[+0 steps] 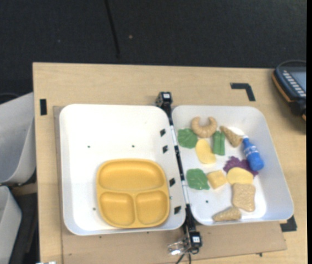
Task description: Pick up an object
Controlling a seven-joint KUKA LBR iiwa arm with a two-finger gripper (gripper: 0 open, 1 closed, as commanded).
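Yellow plate (133,194) sits in the left bin (78,147); all pickable toy food (222,164) lies right of the plate, in the right bin (274,197). Best target is probably the tan cracker (227,215), just right of the plate's near corner and apart from the clutter, giving a cleaner descent. How the gripper's jaws stand cannot be told.

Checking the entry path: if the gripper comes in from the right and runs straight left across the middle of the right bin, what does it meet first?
If it travels low, probably the right-hand rim of the right bin. If it clears that, the blue bottle comes first. Height can't be judged from this view.
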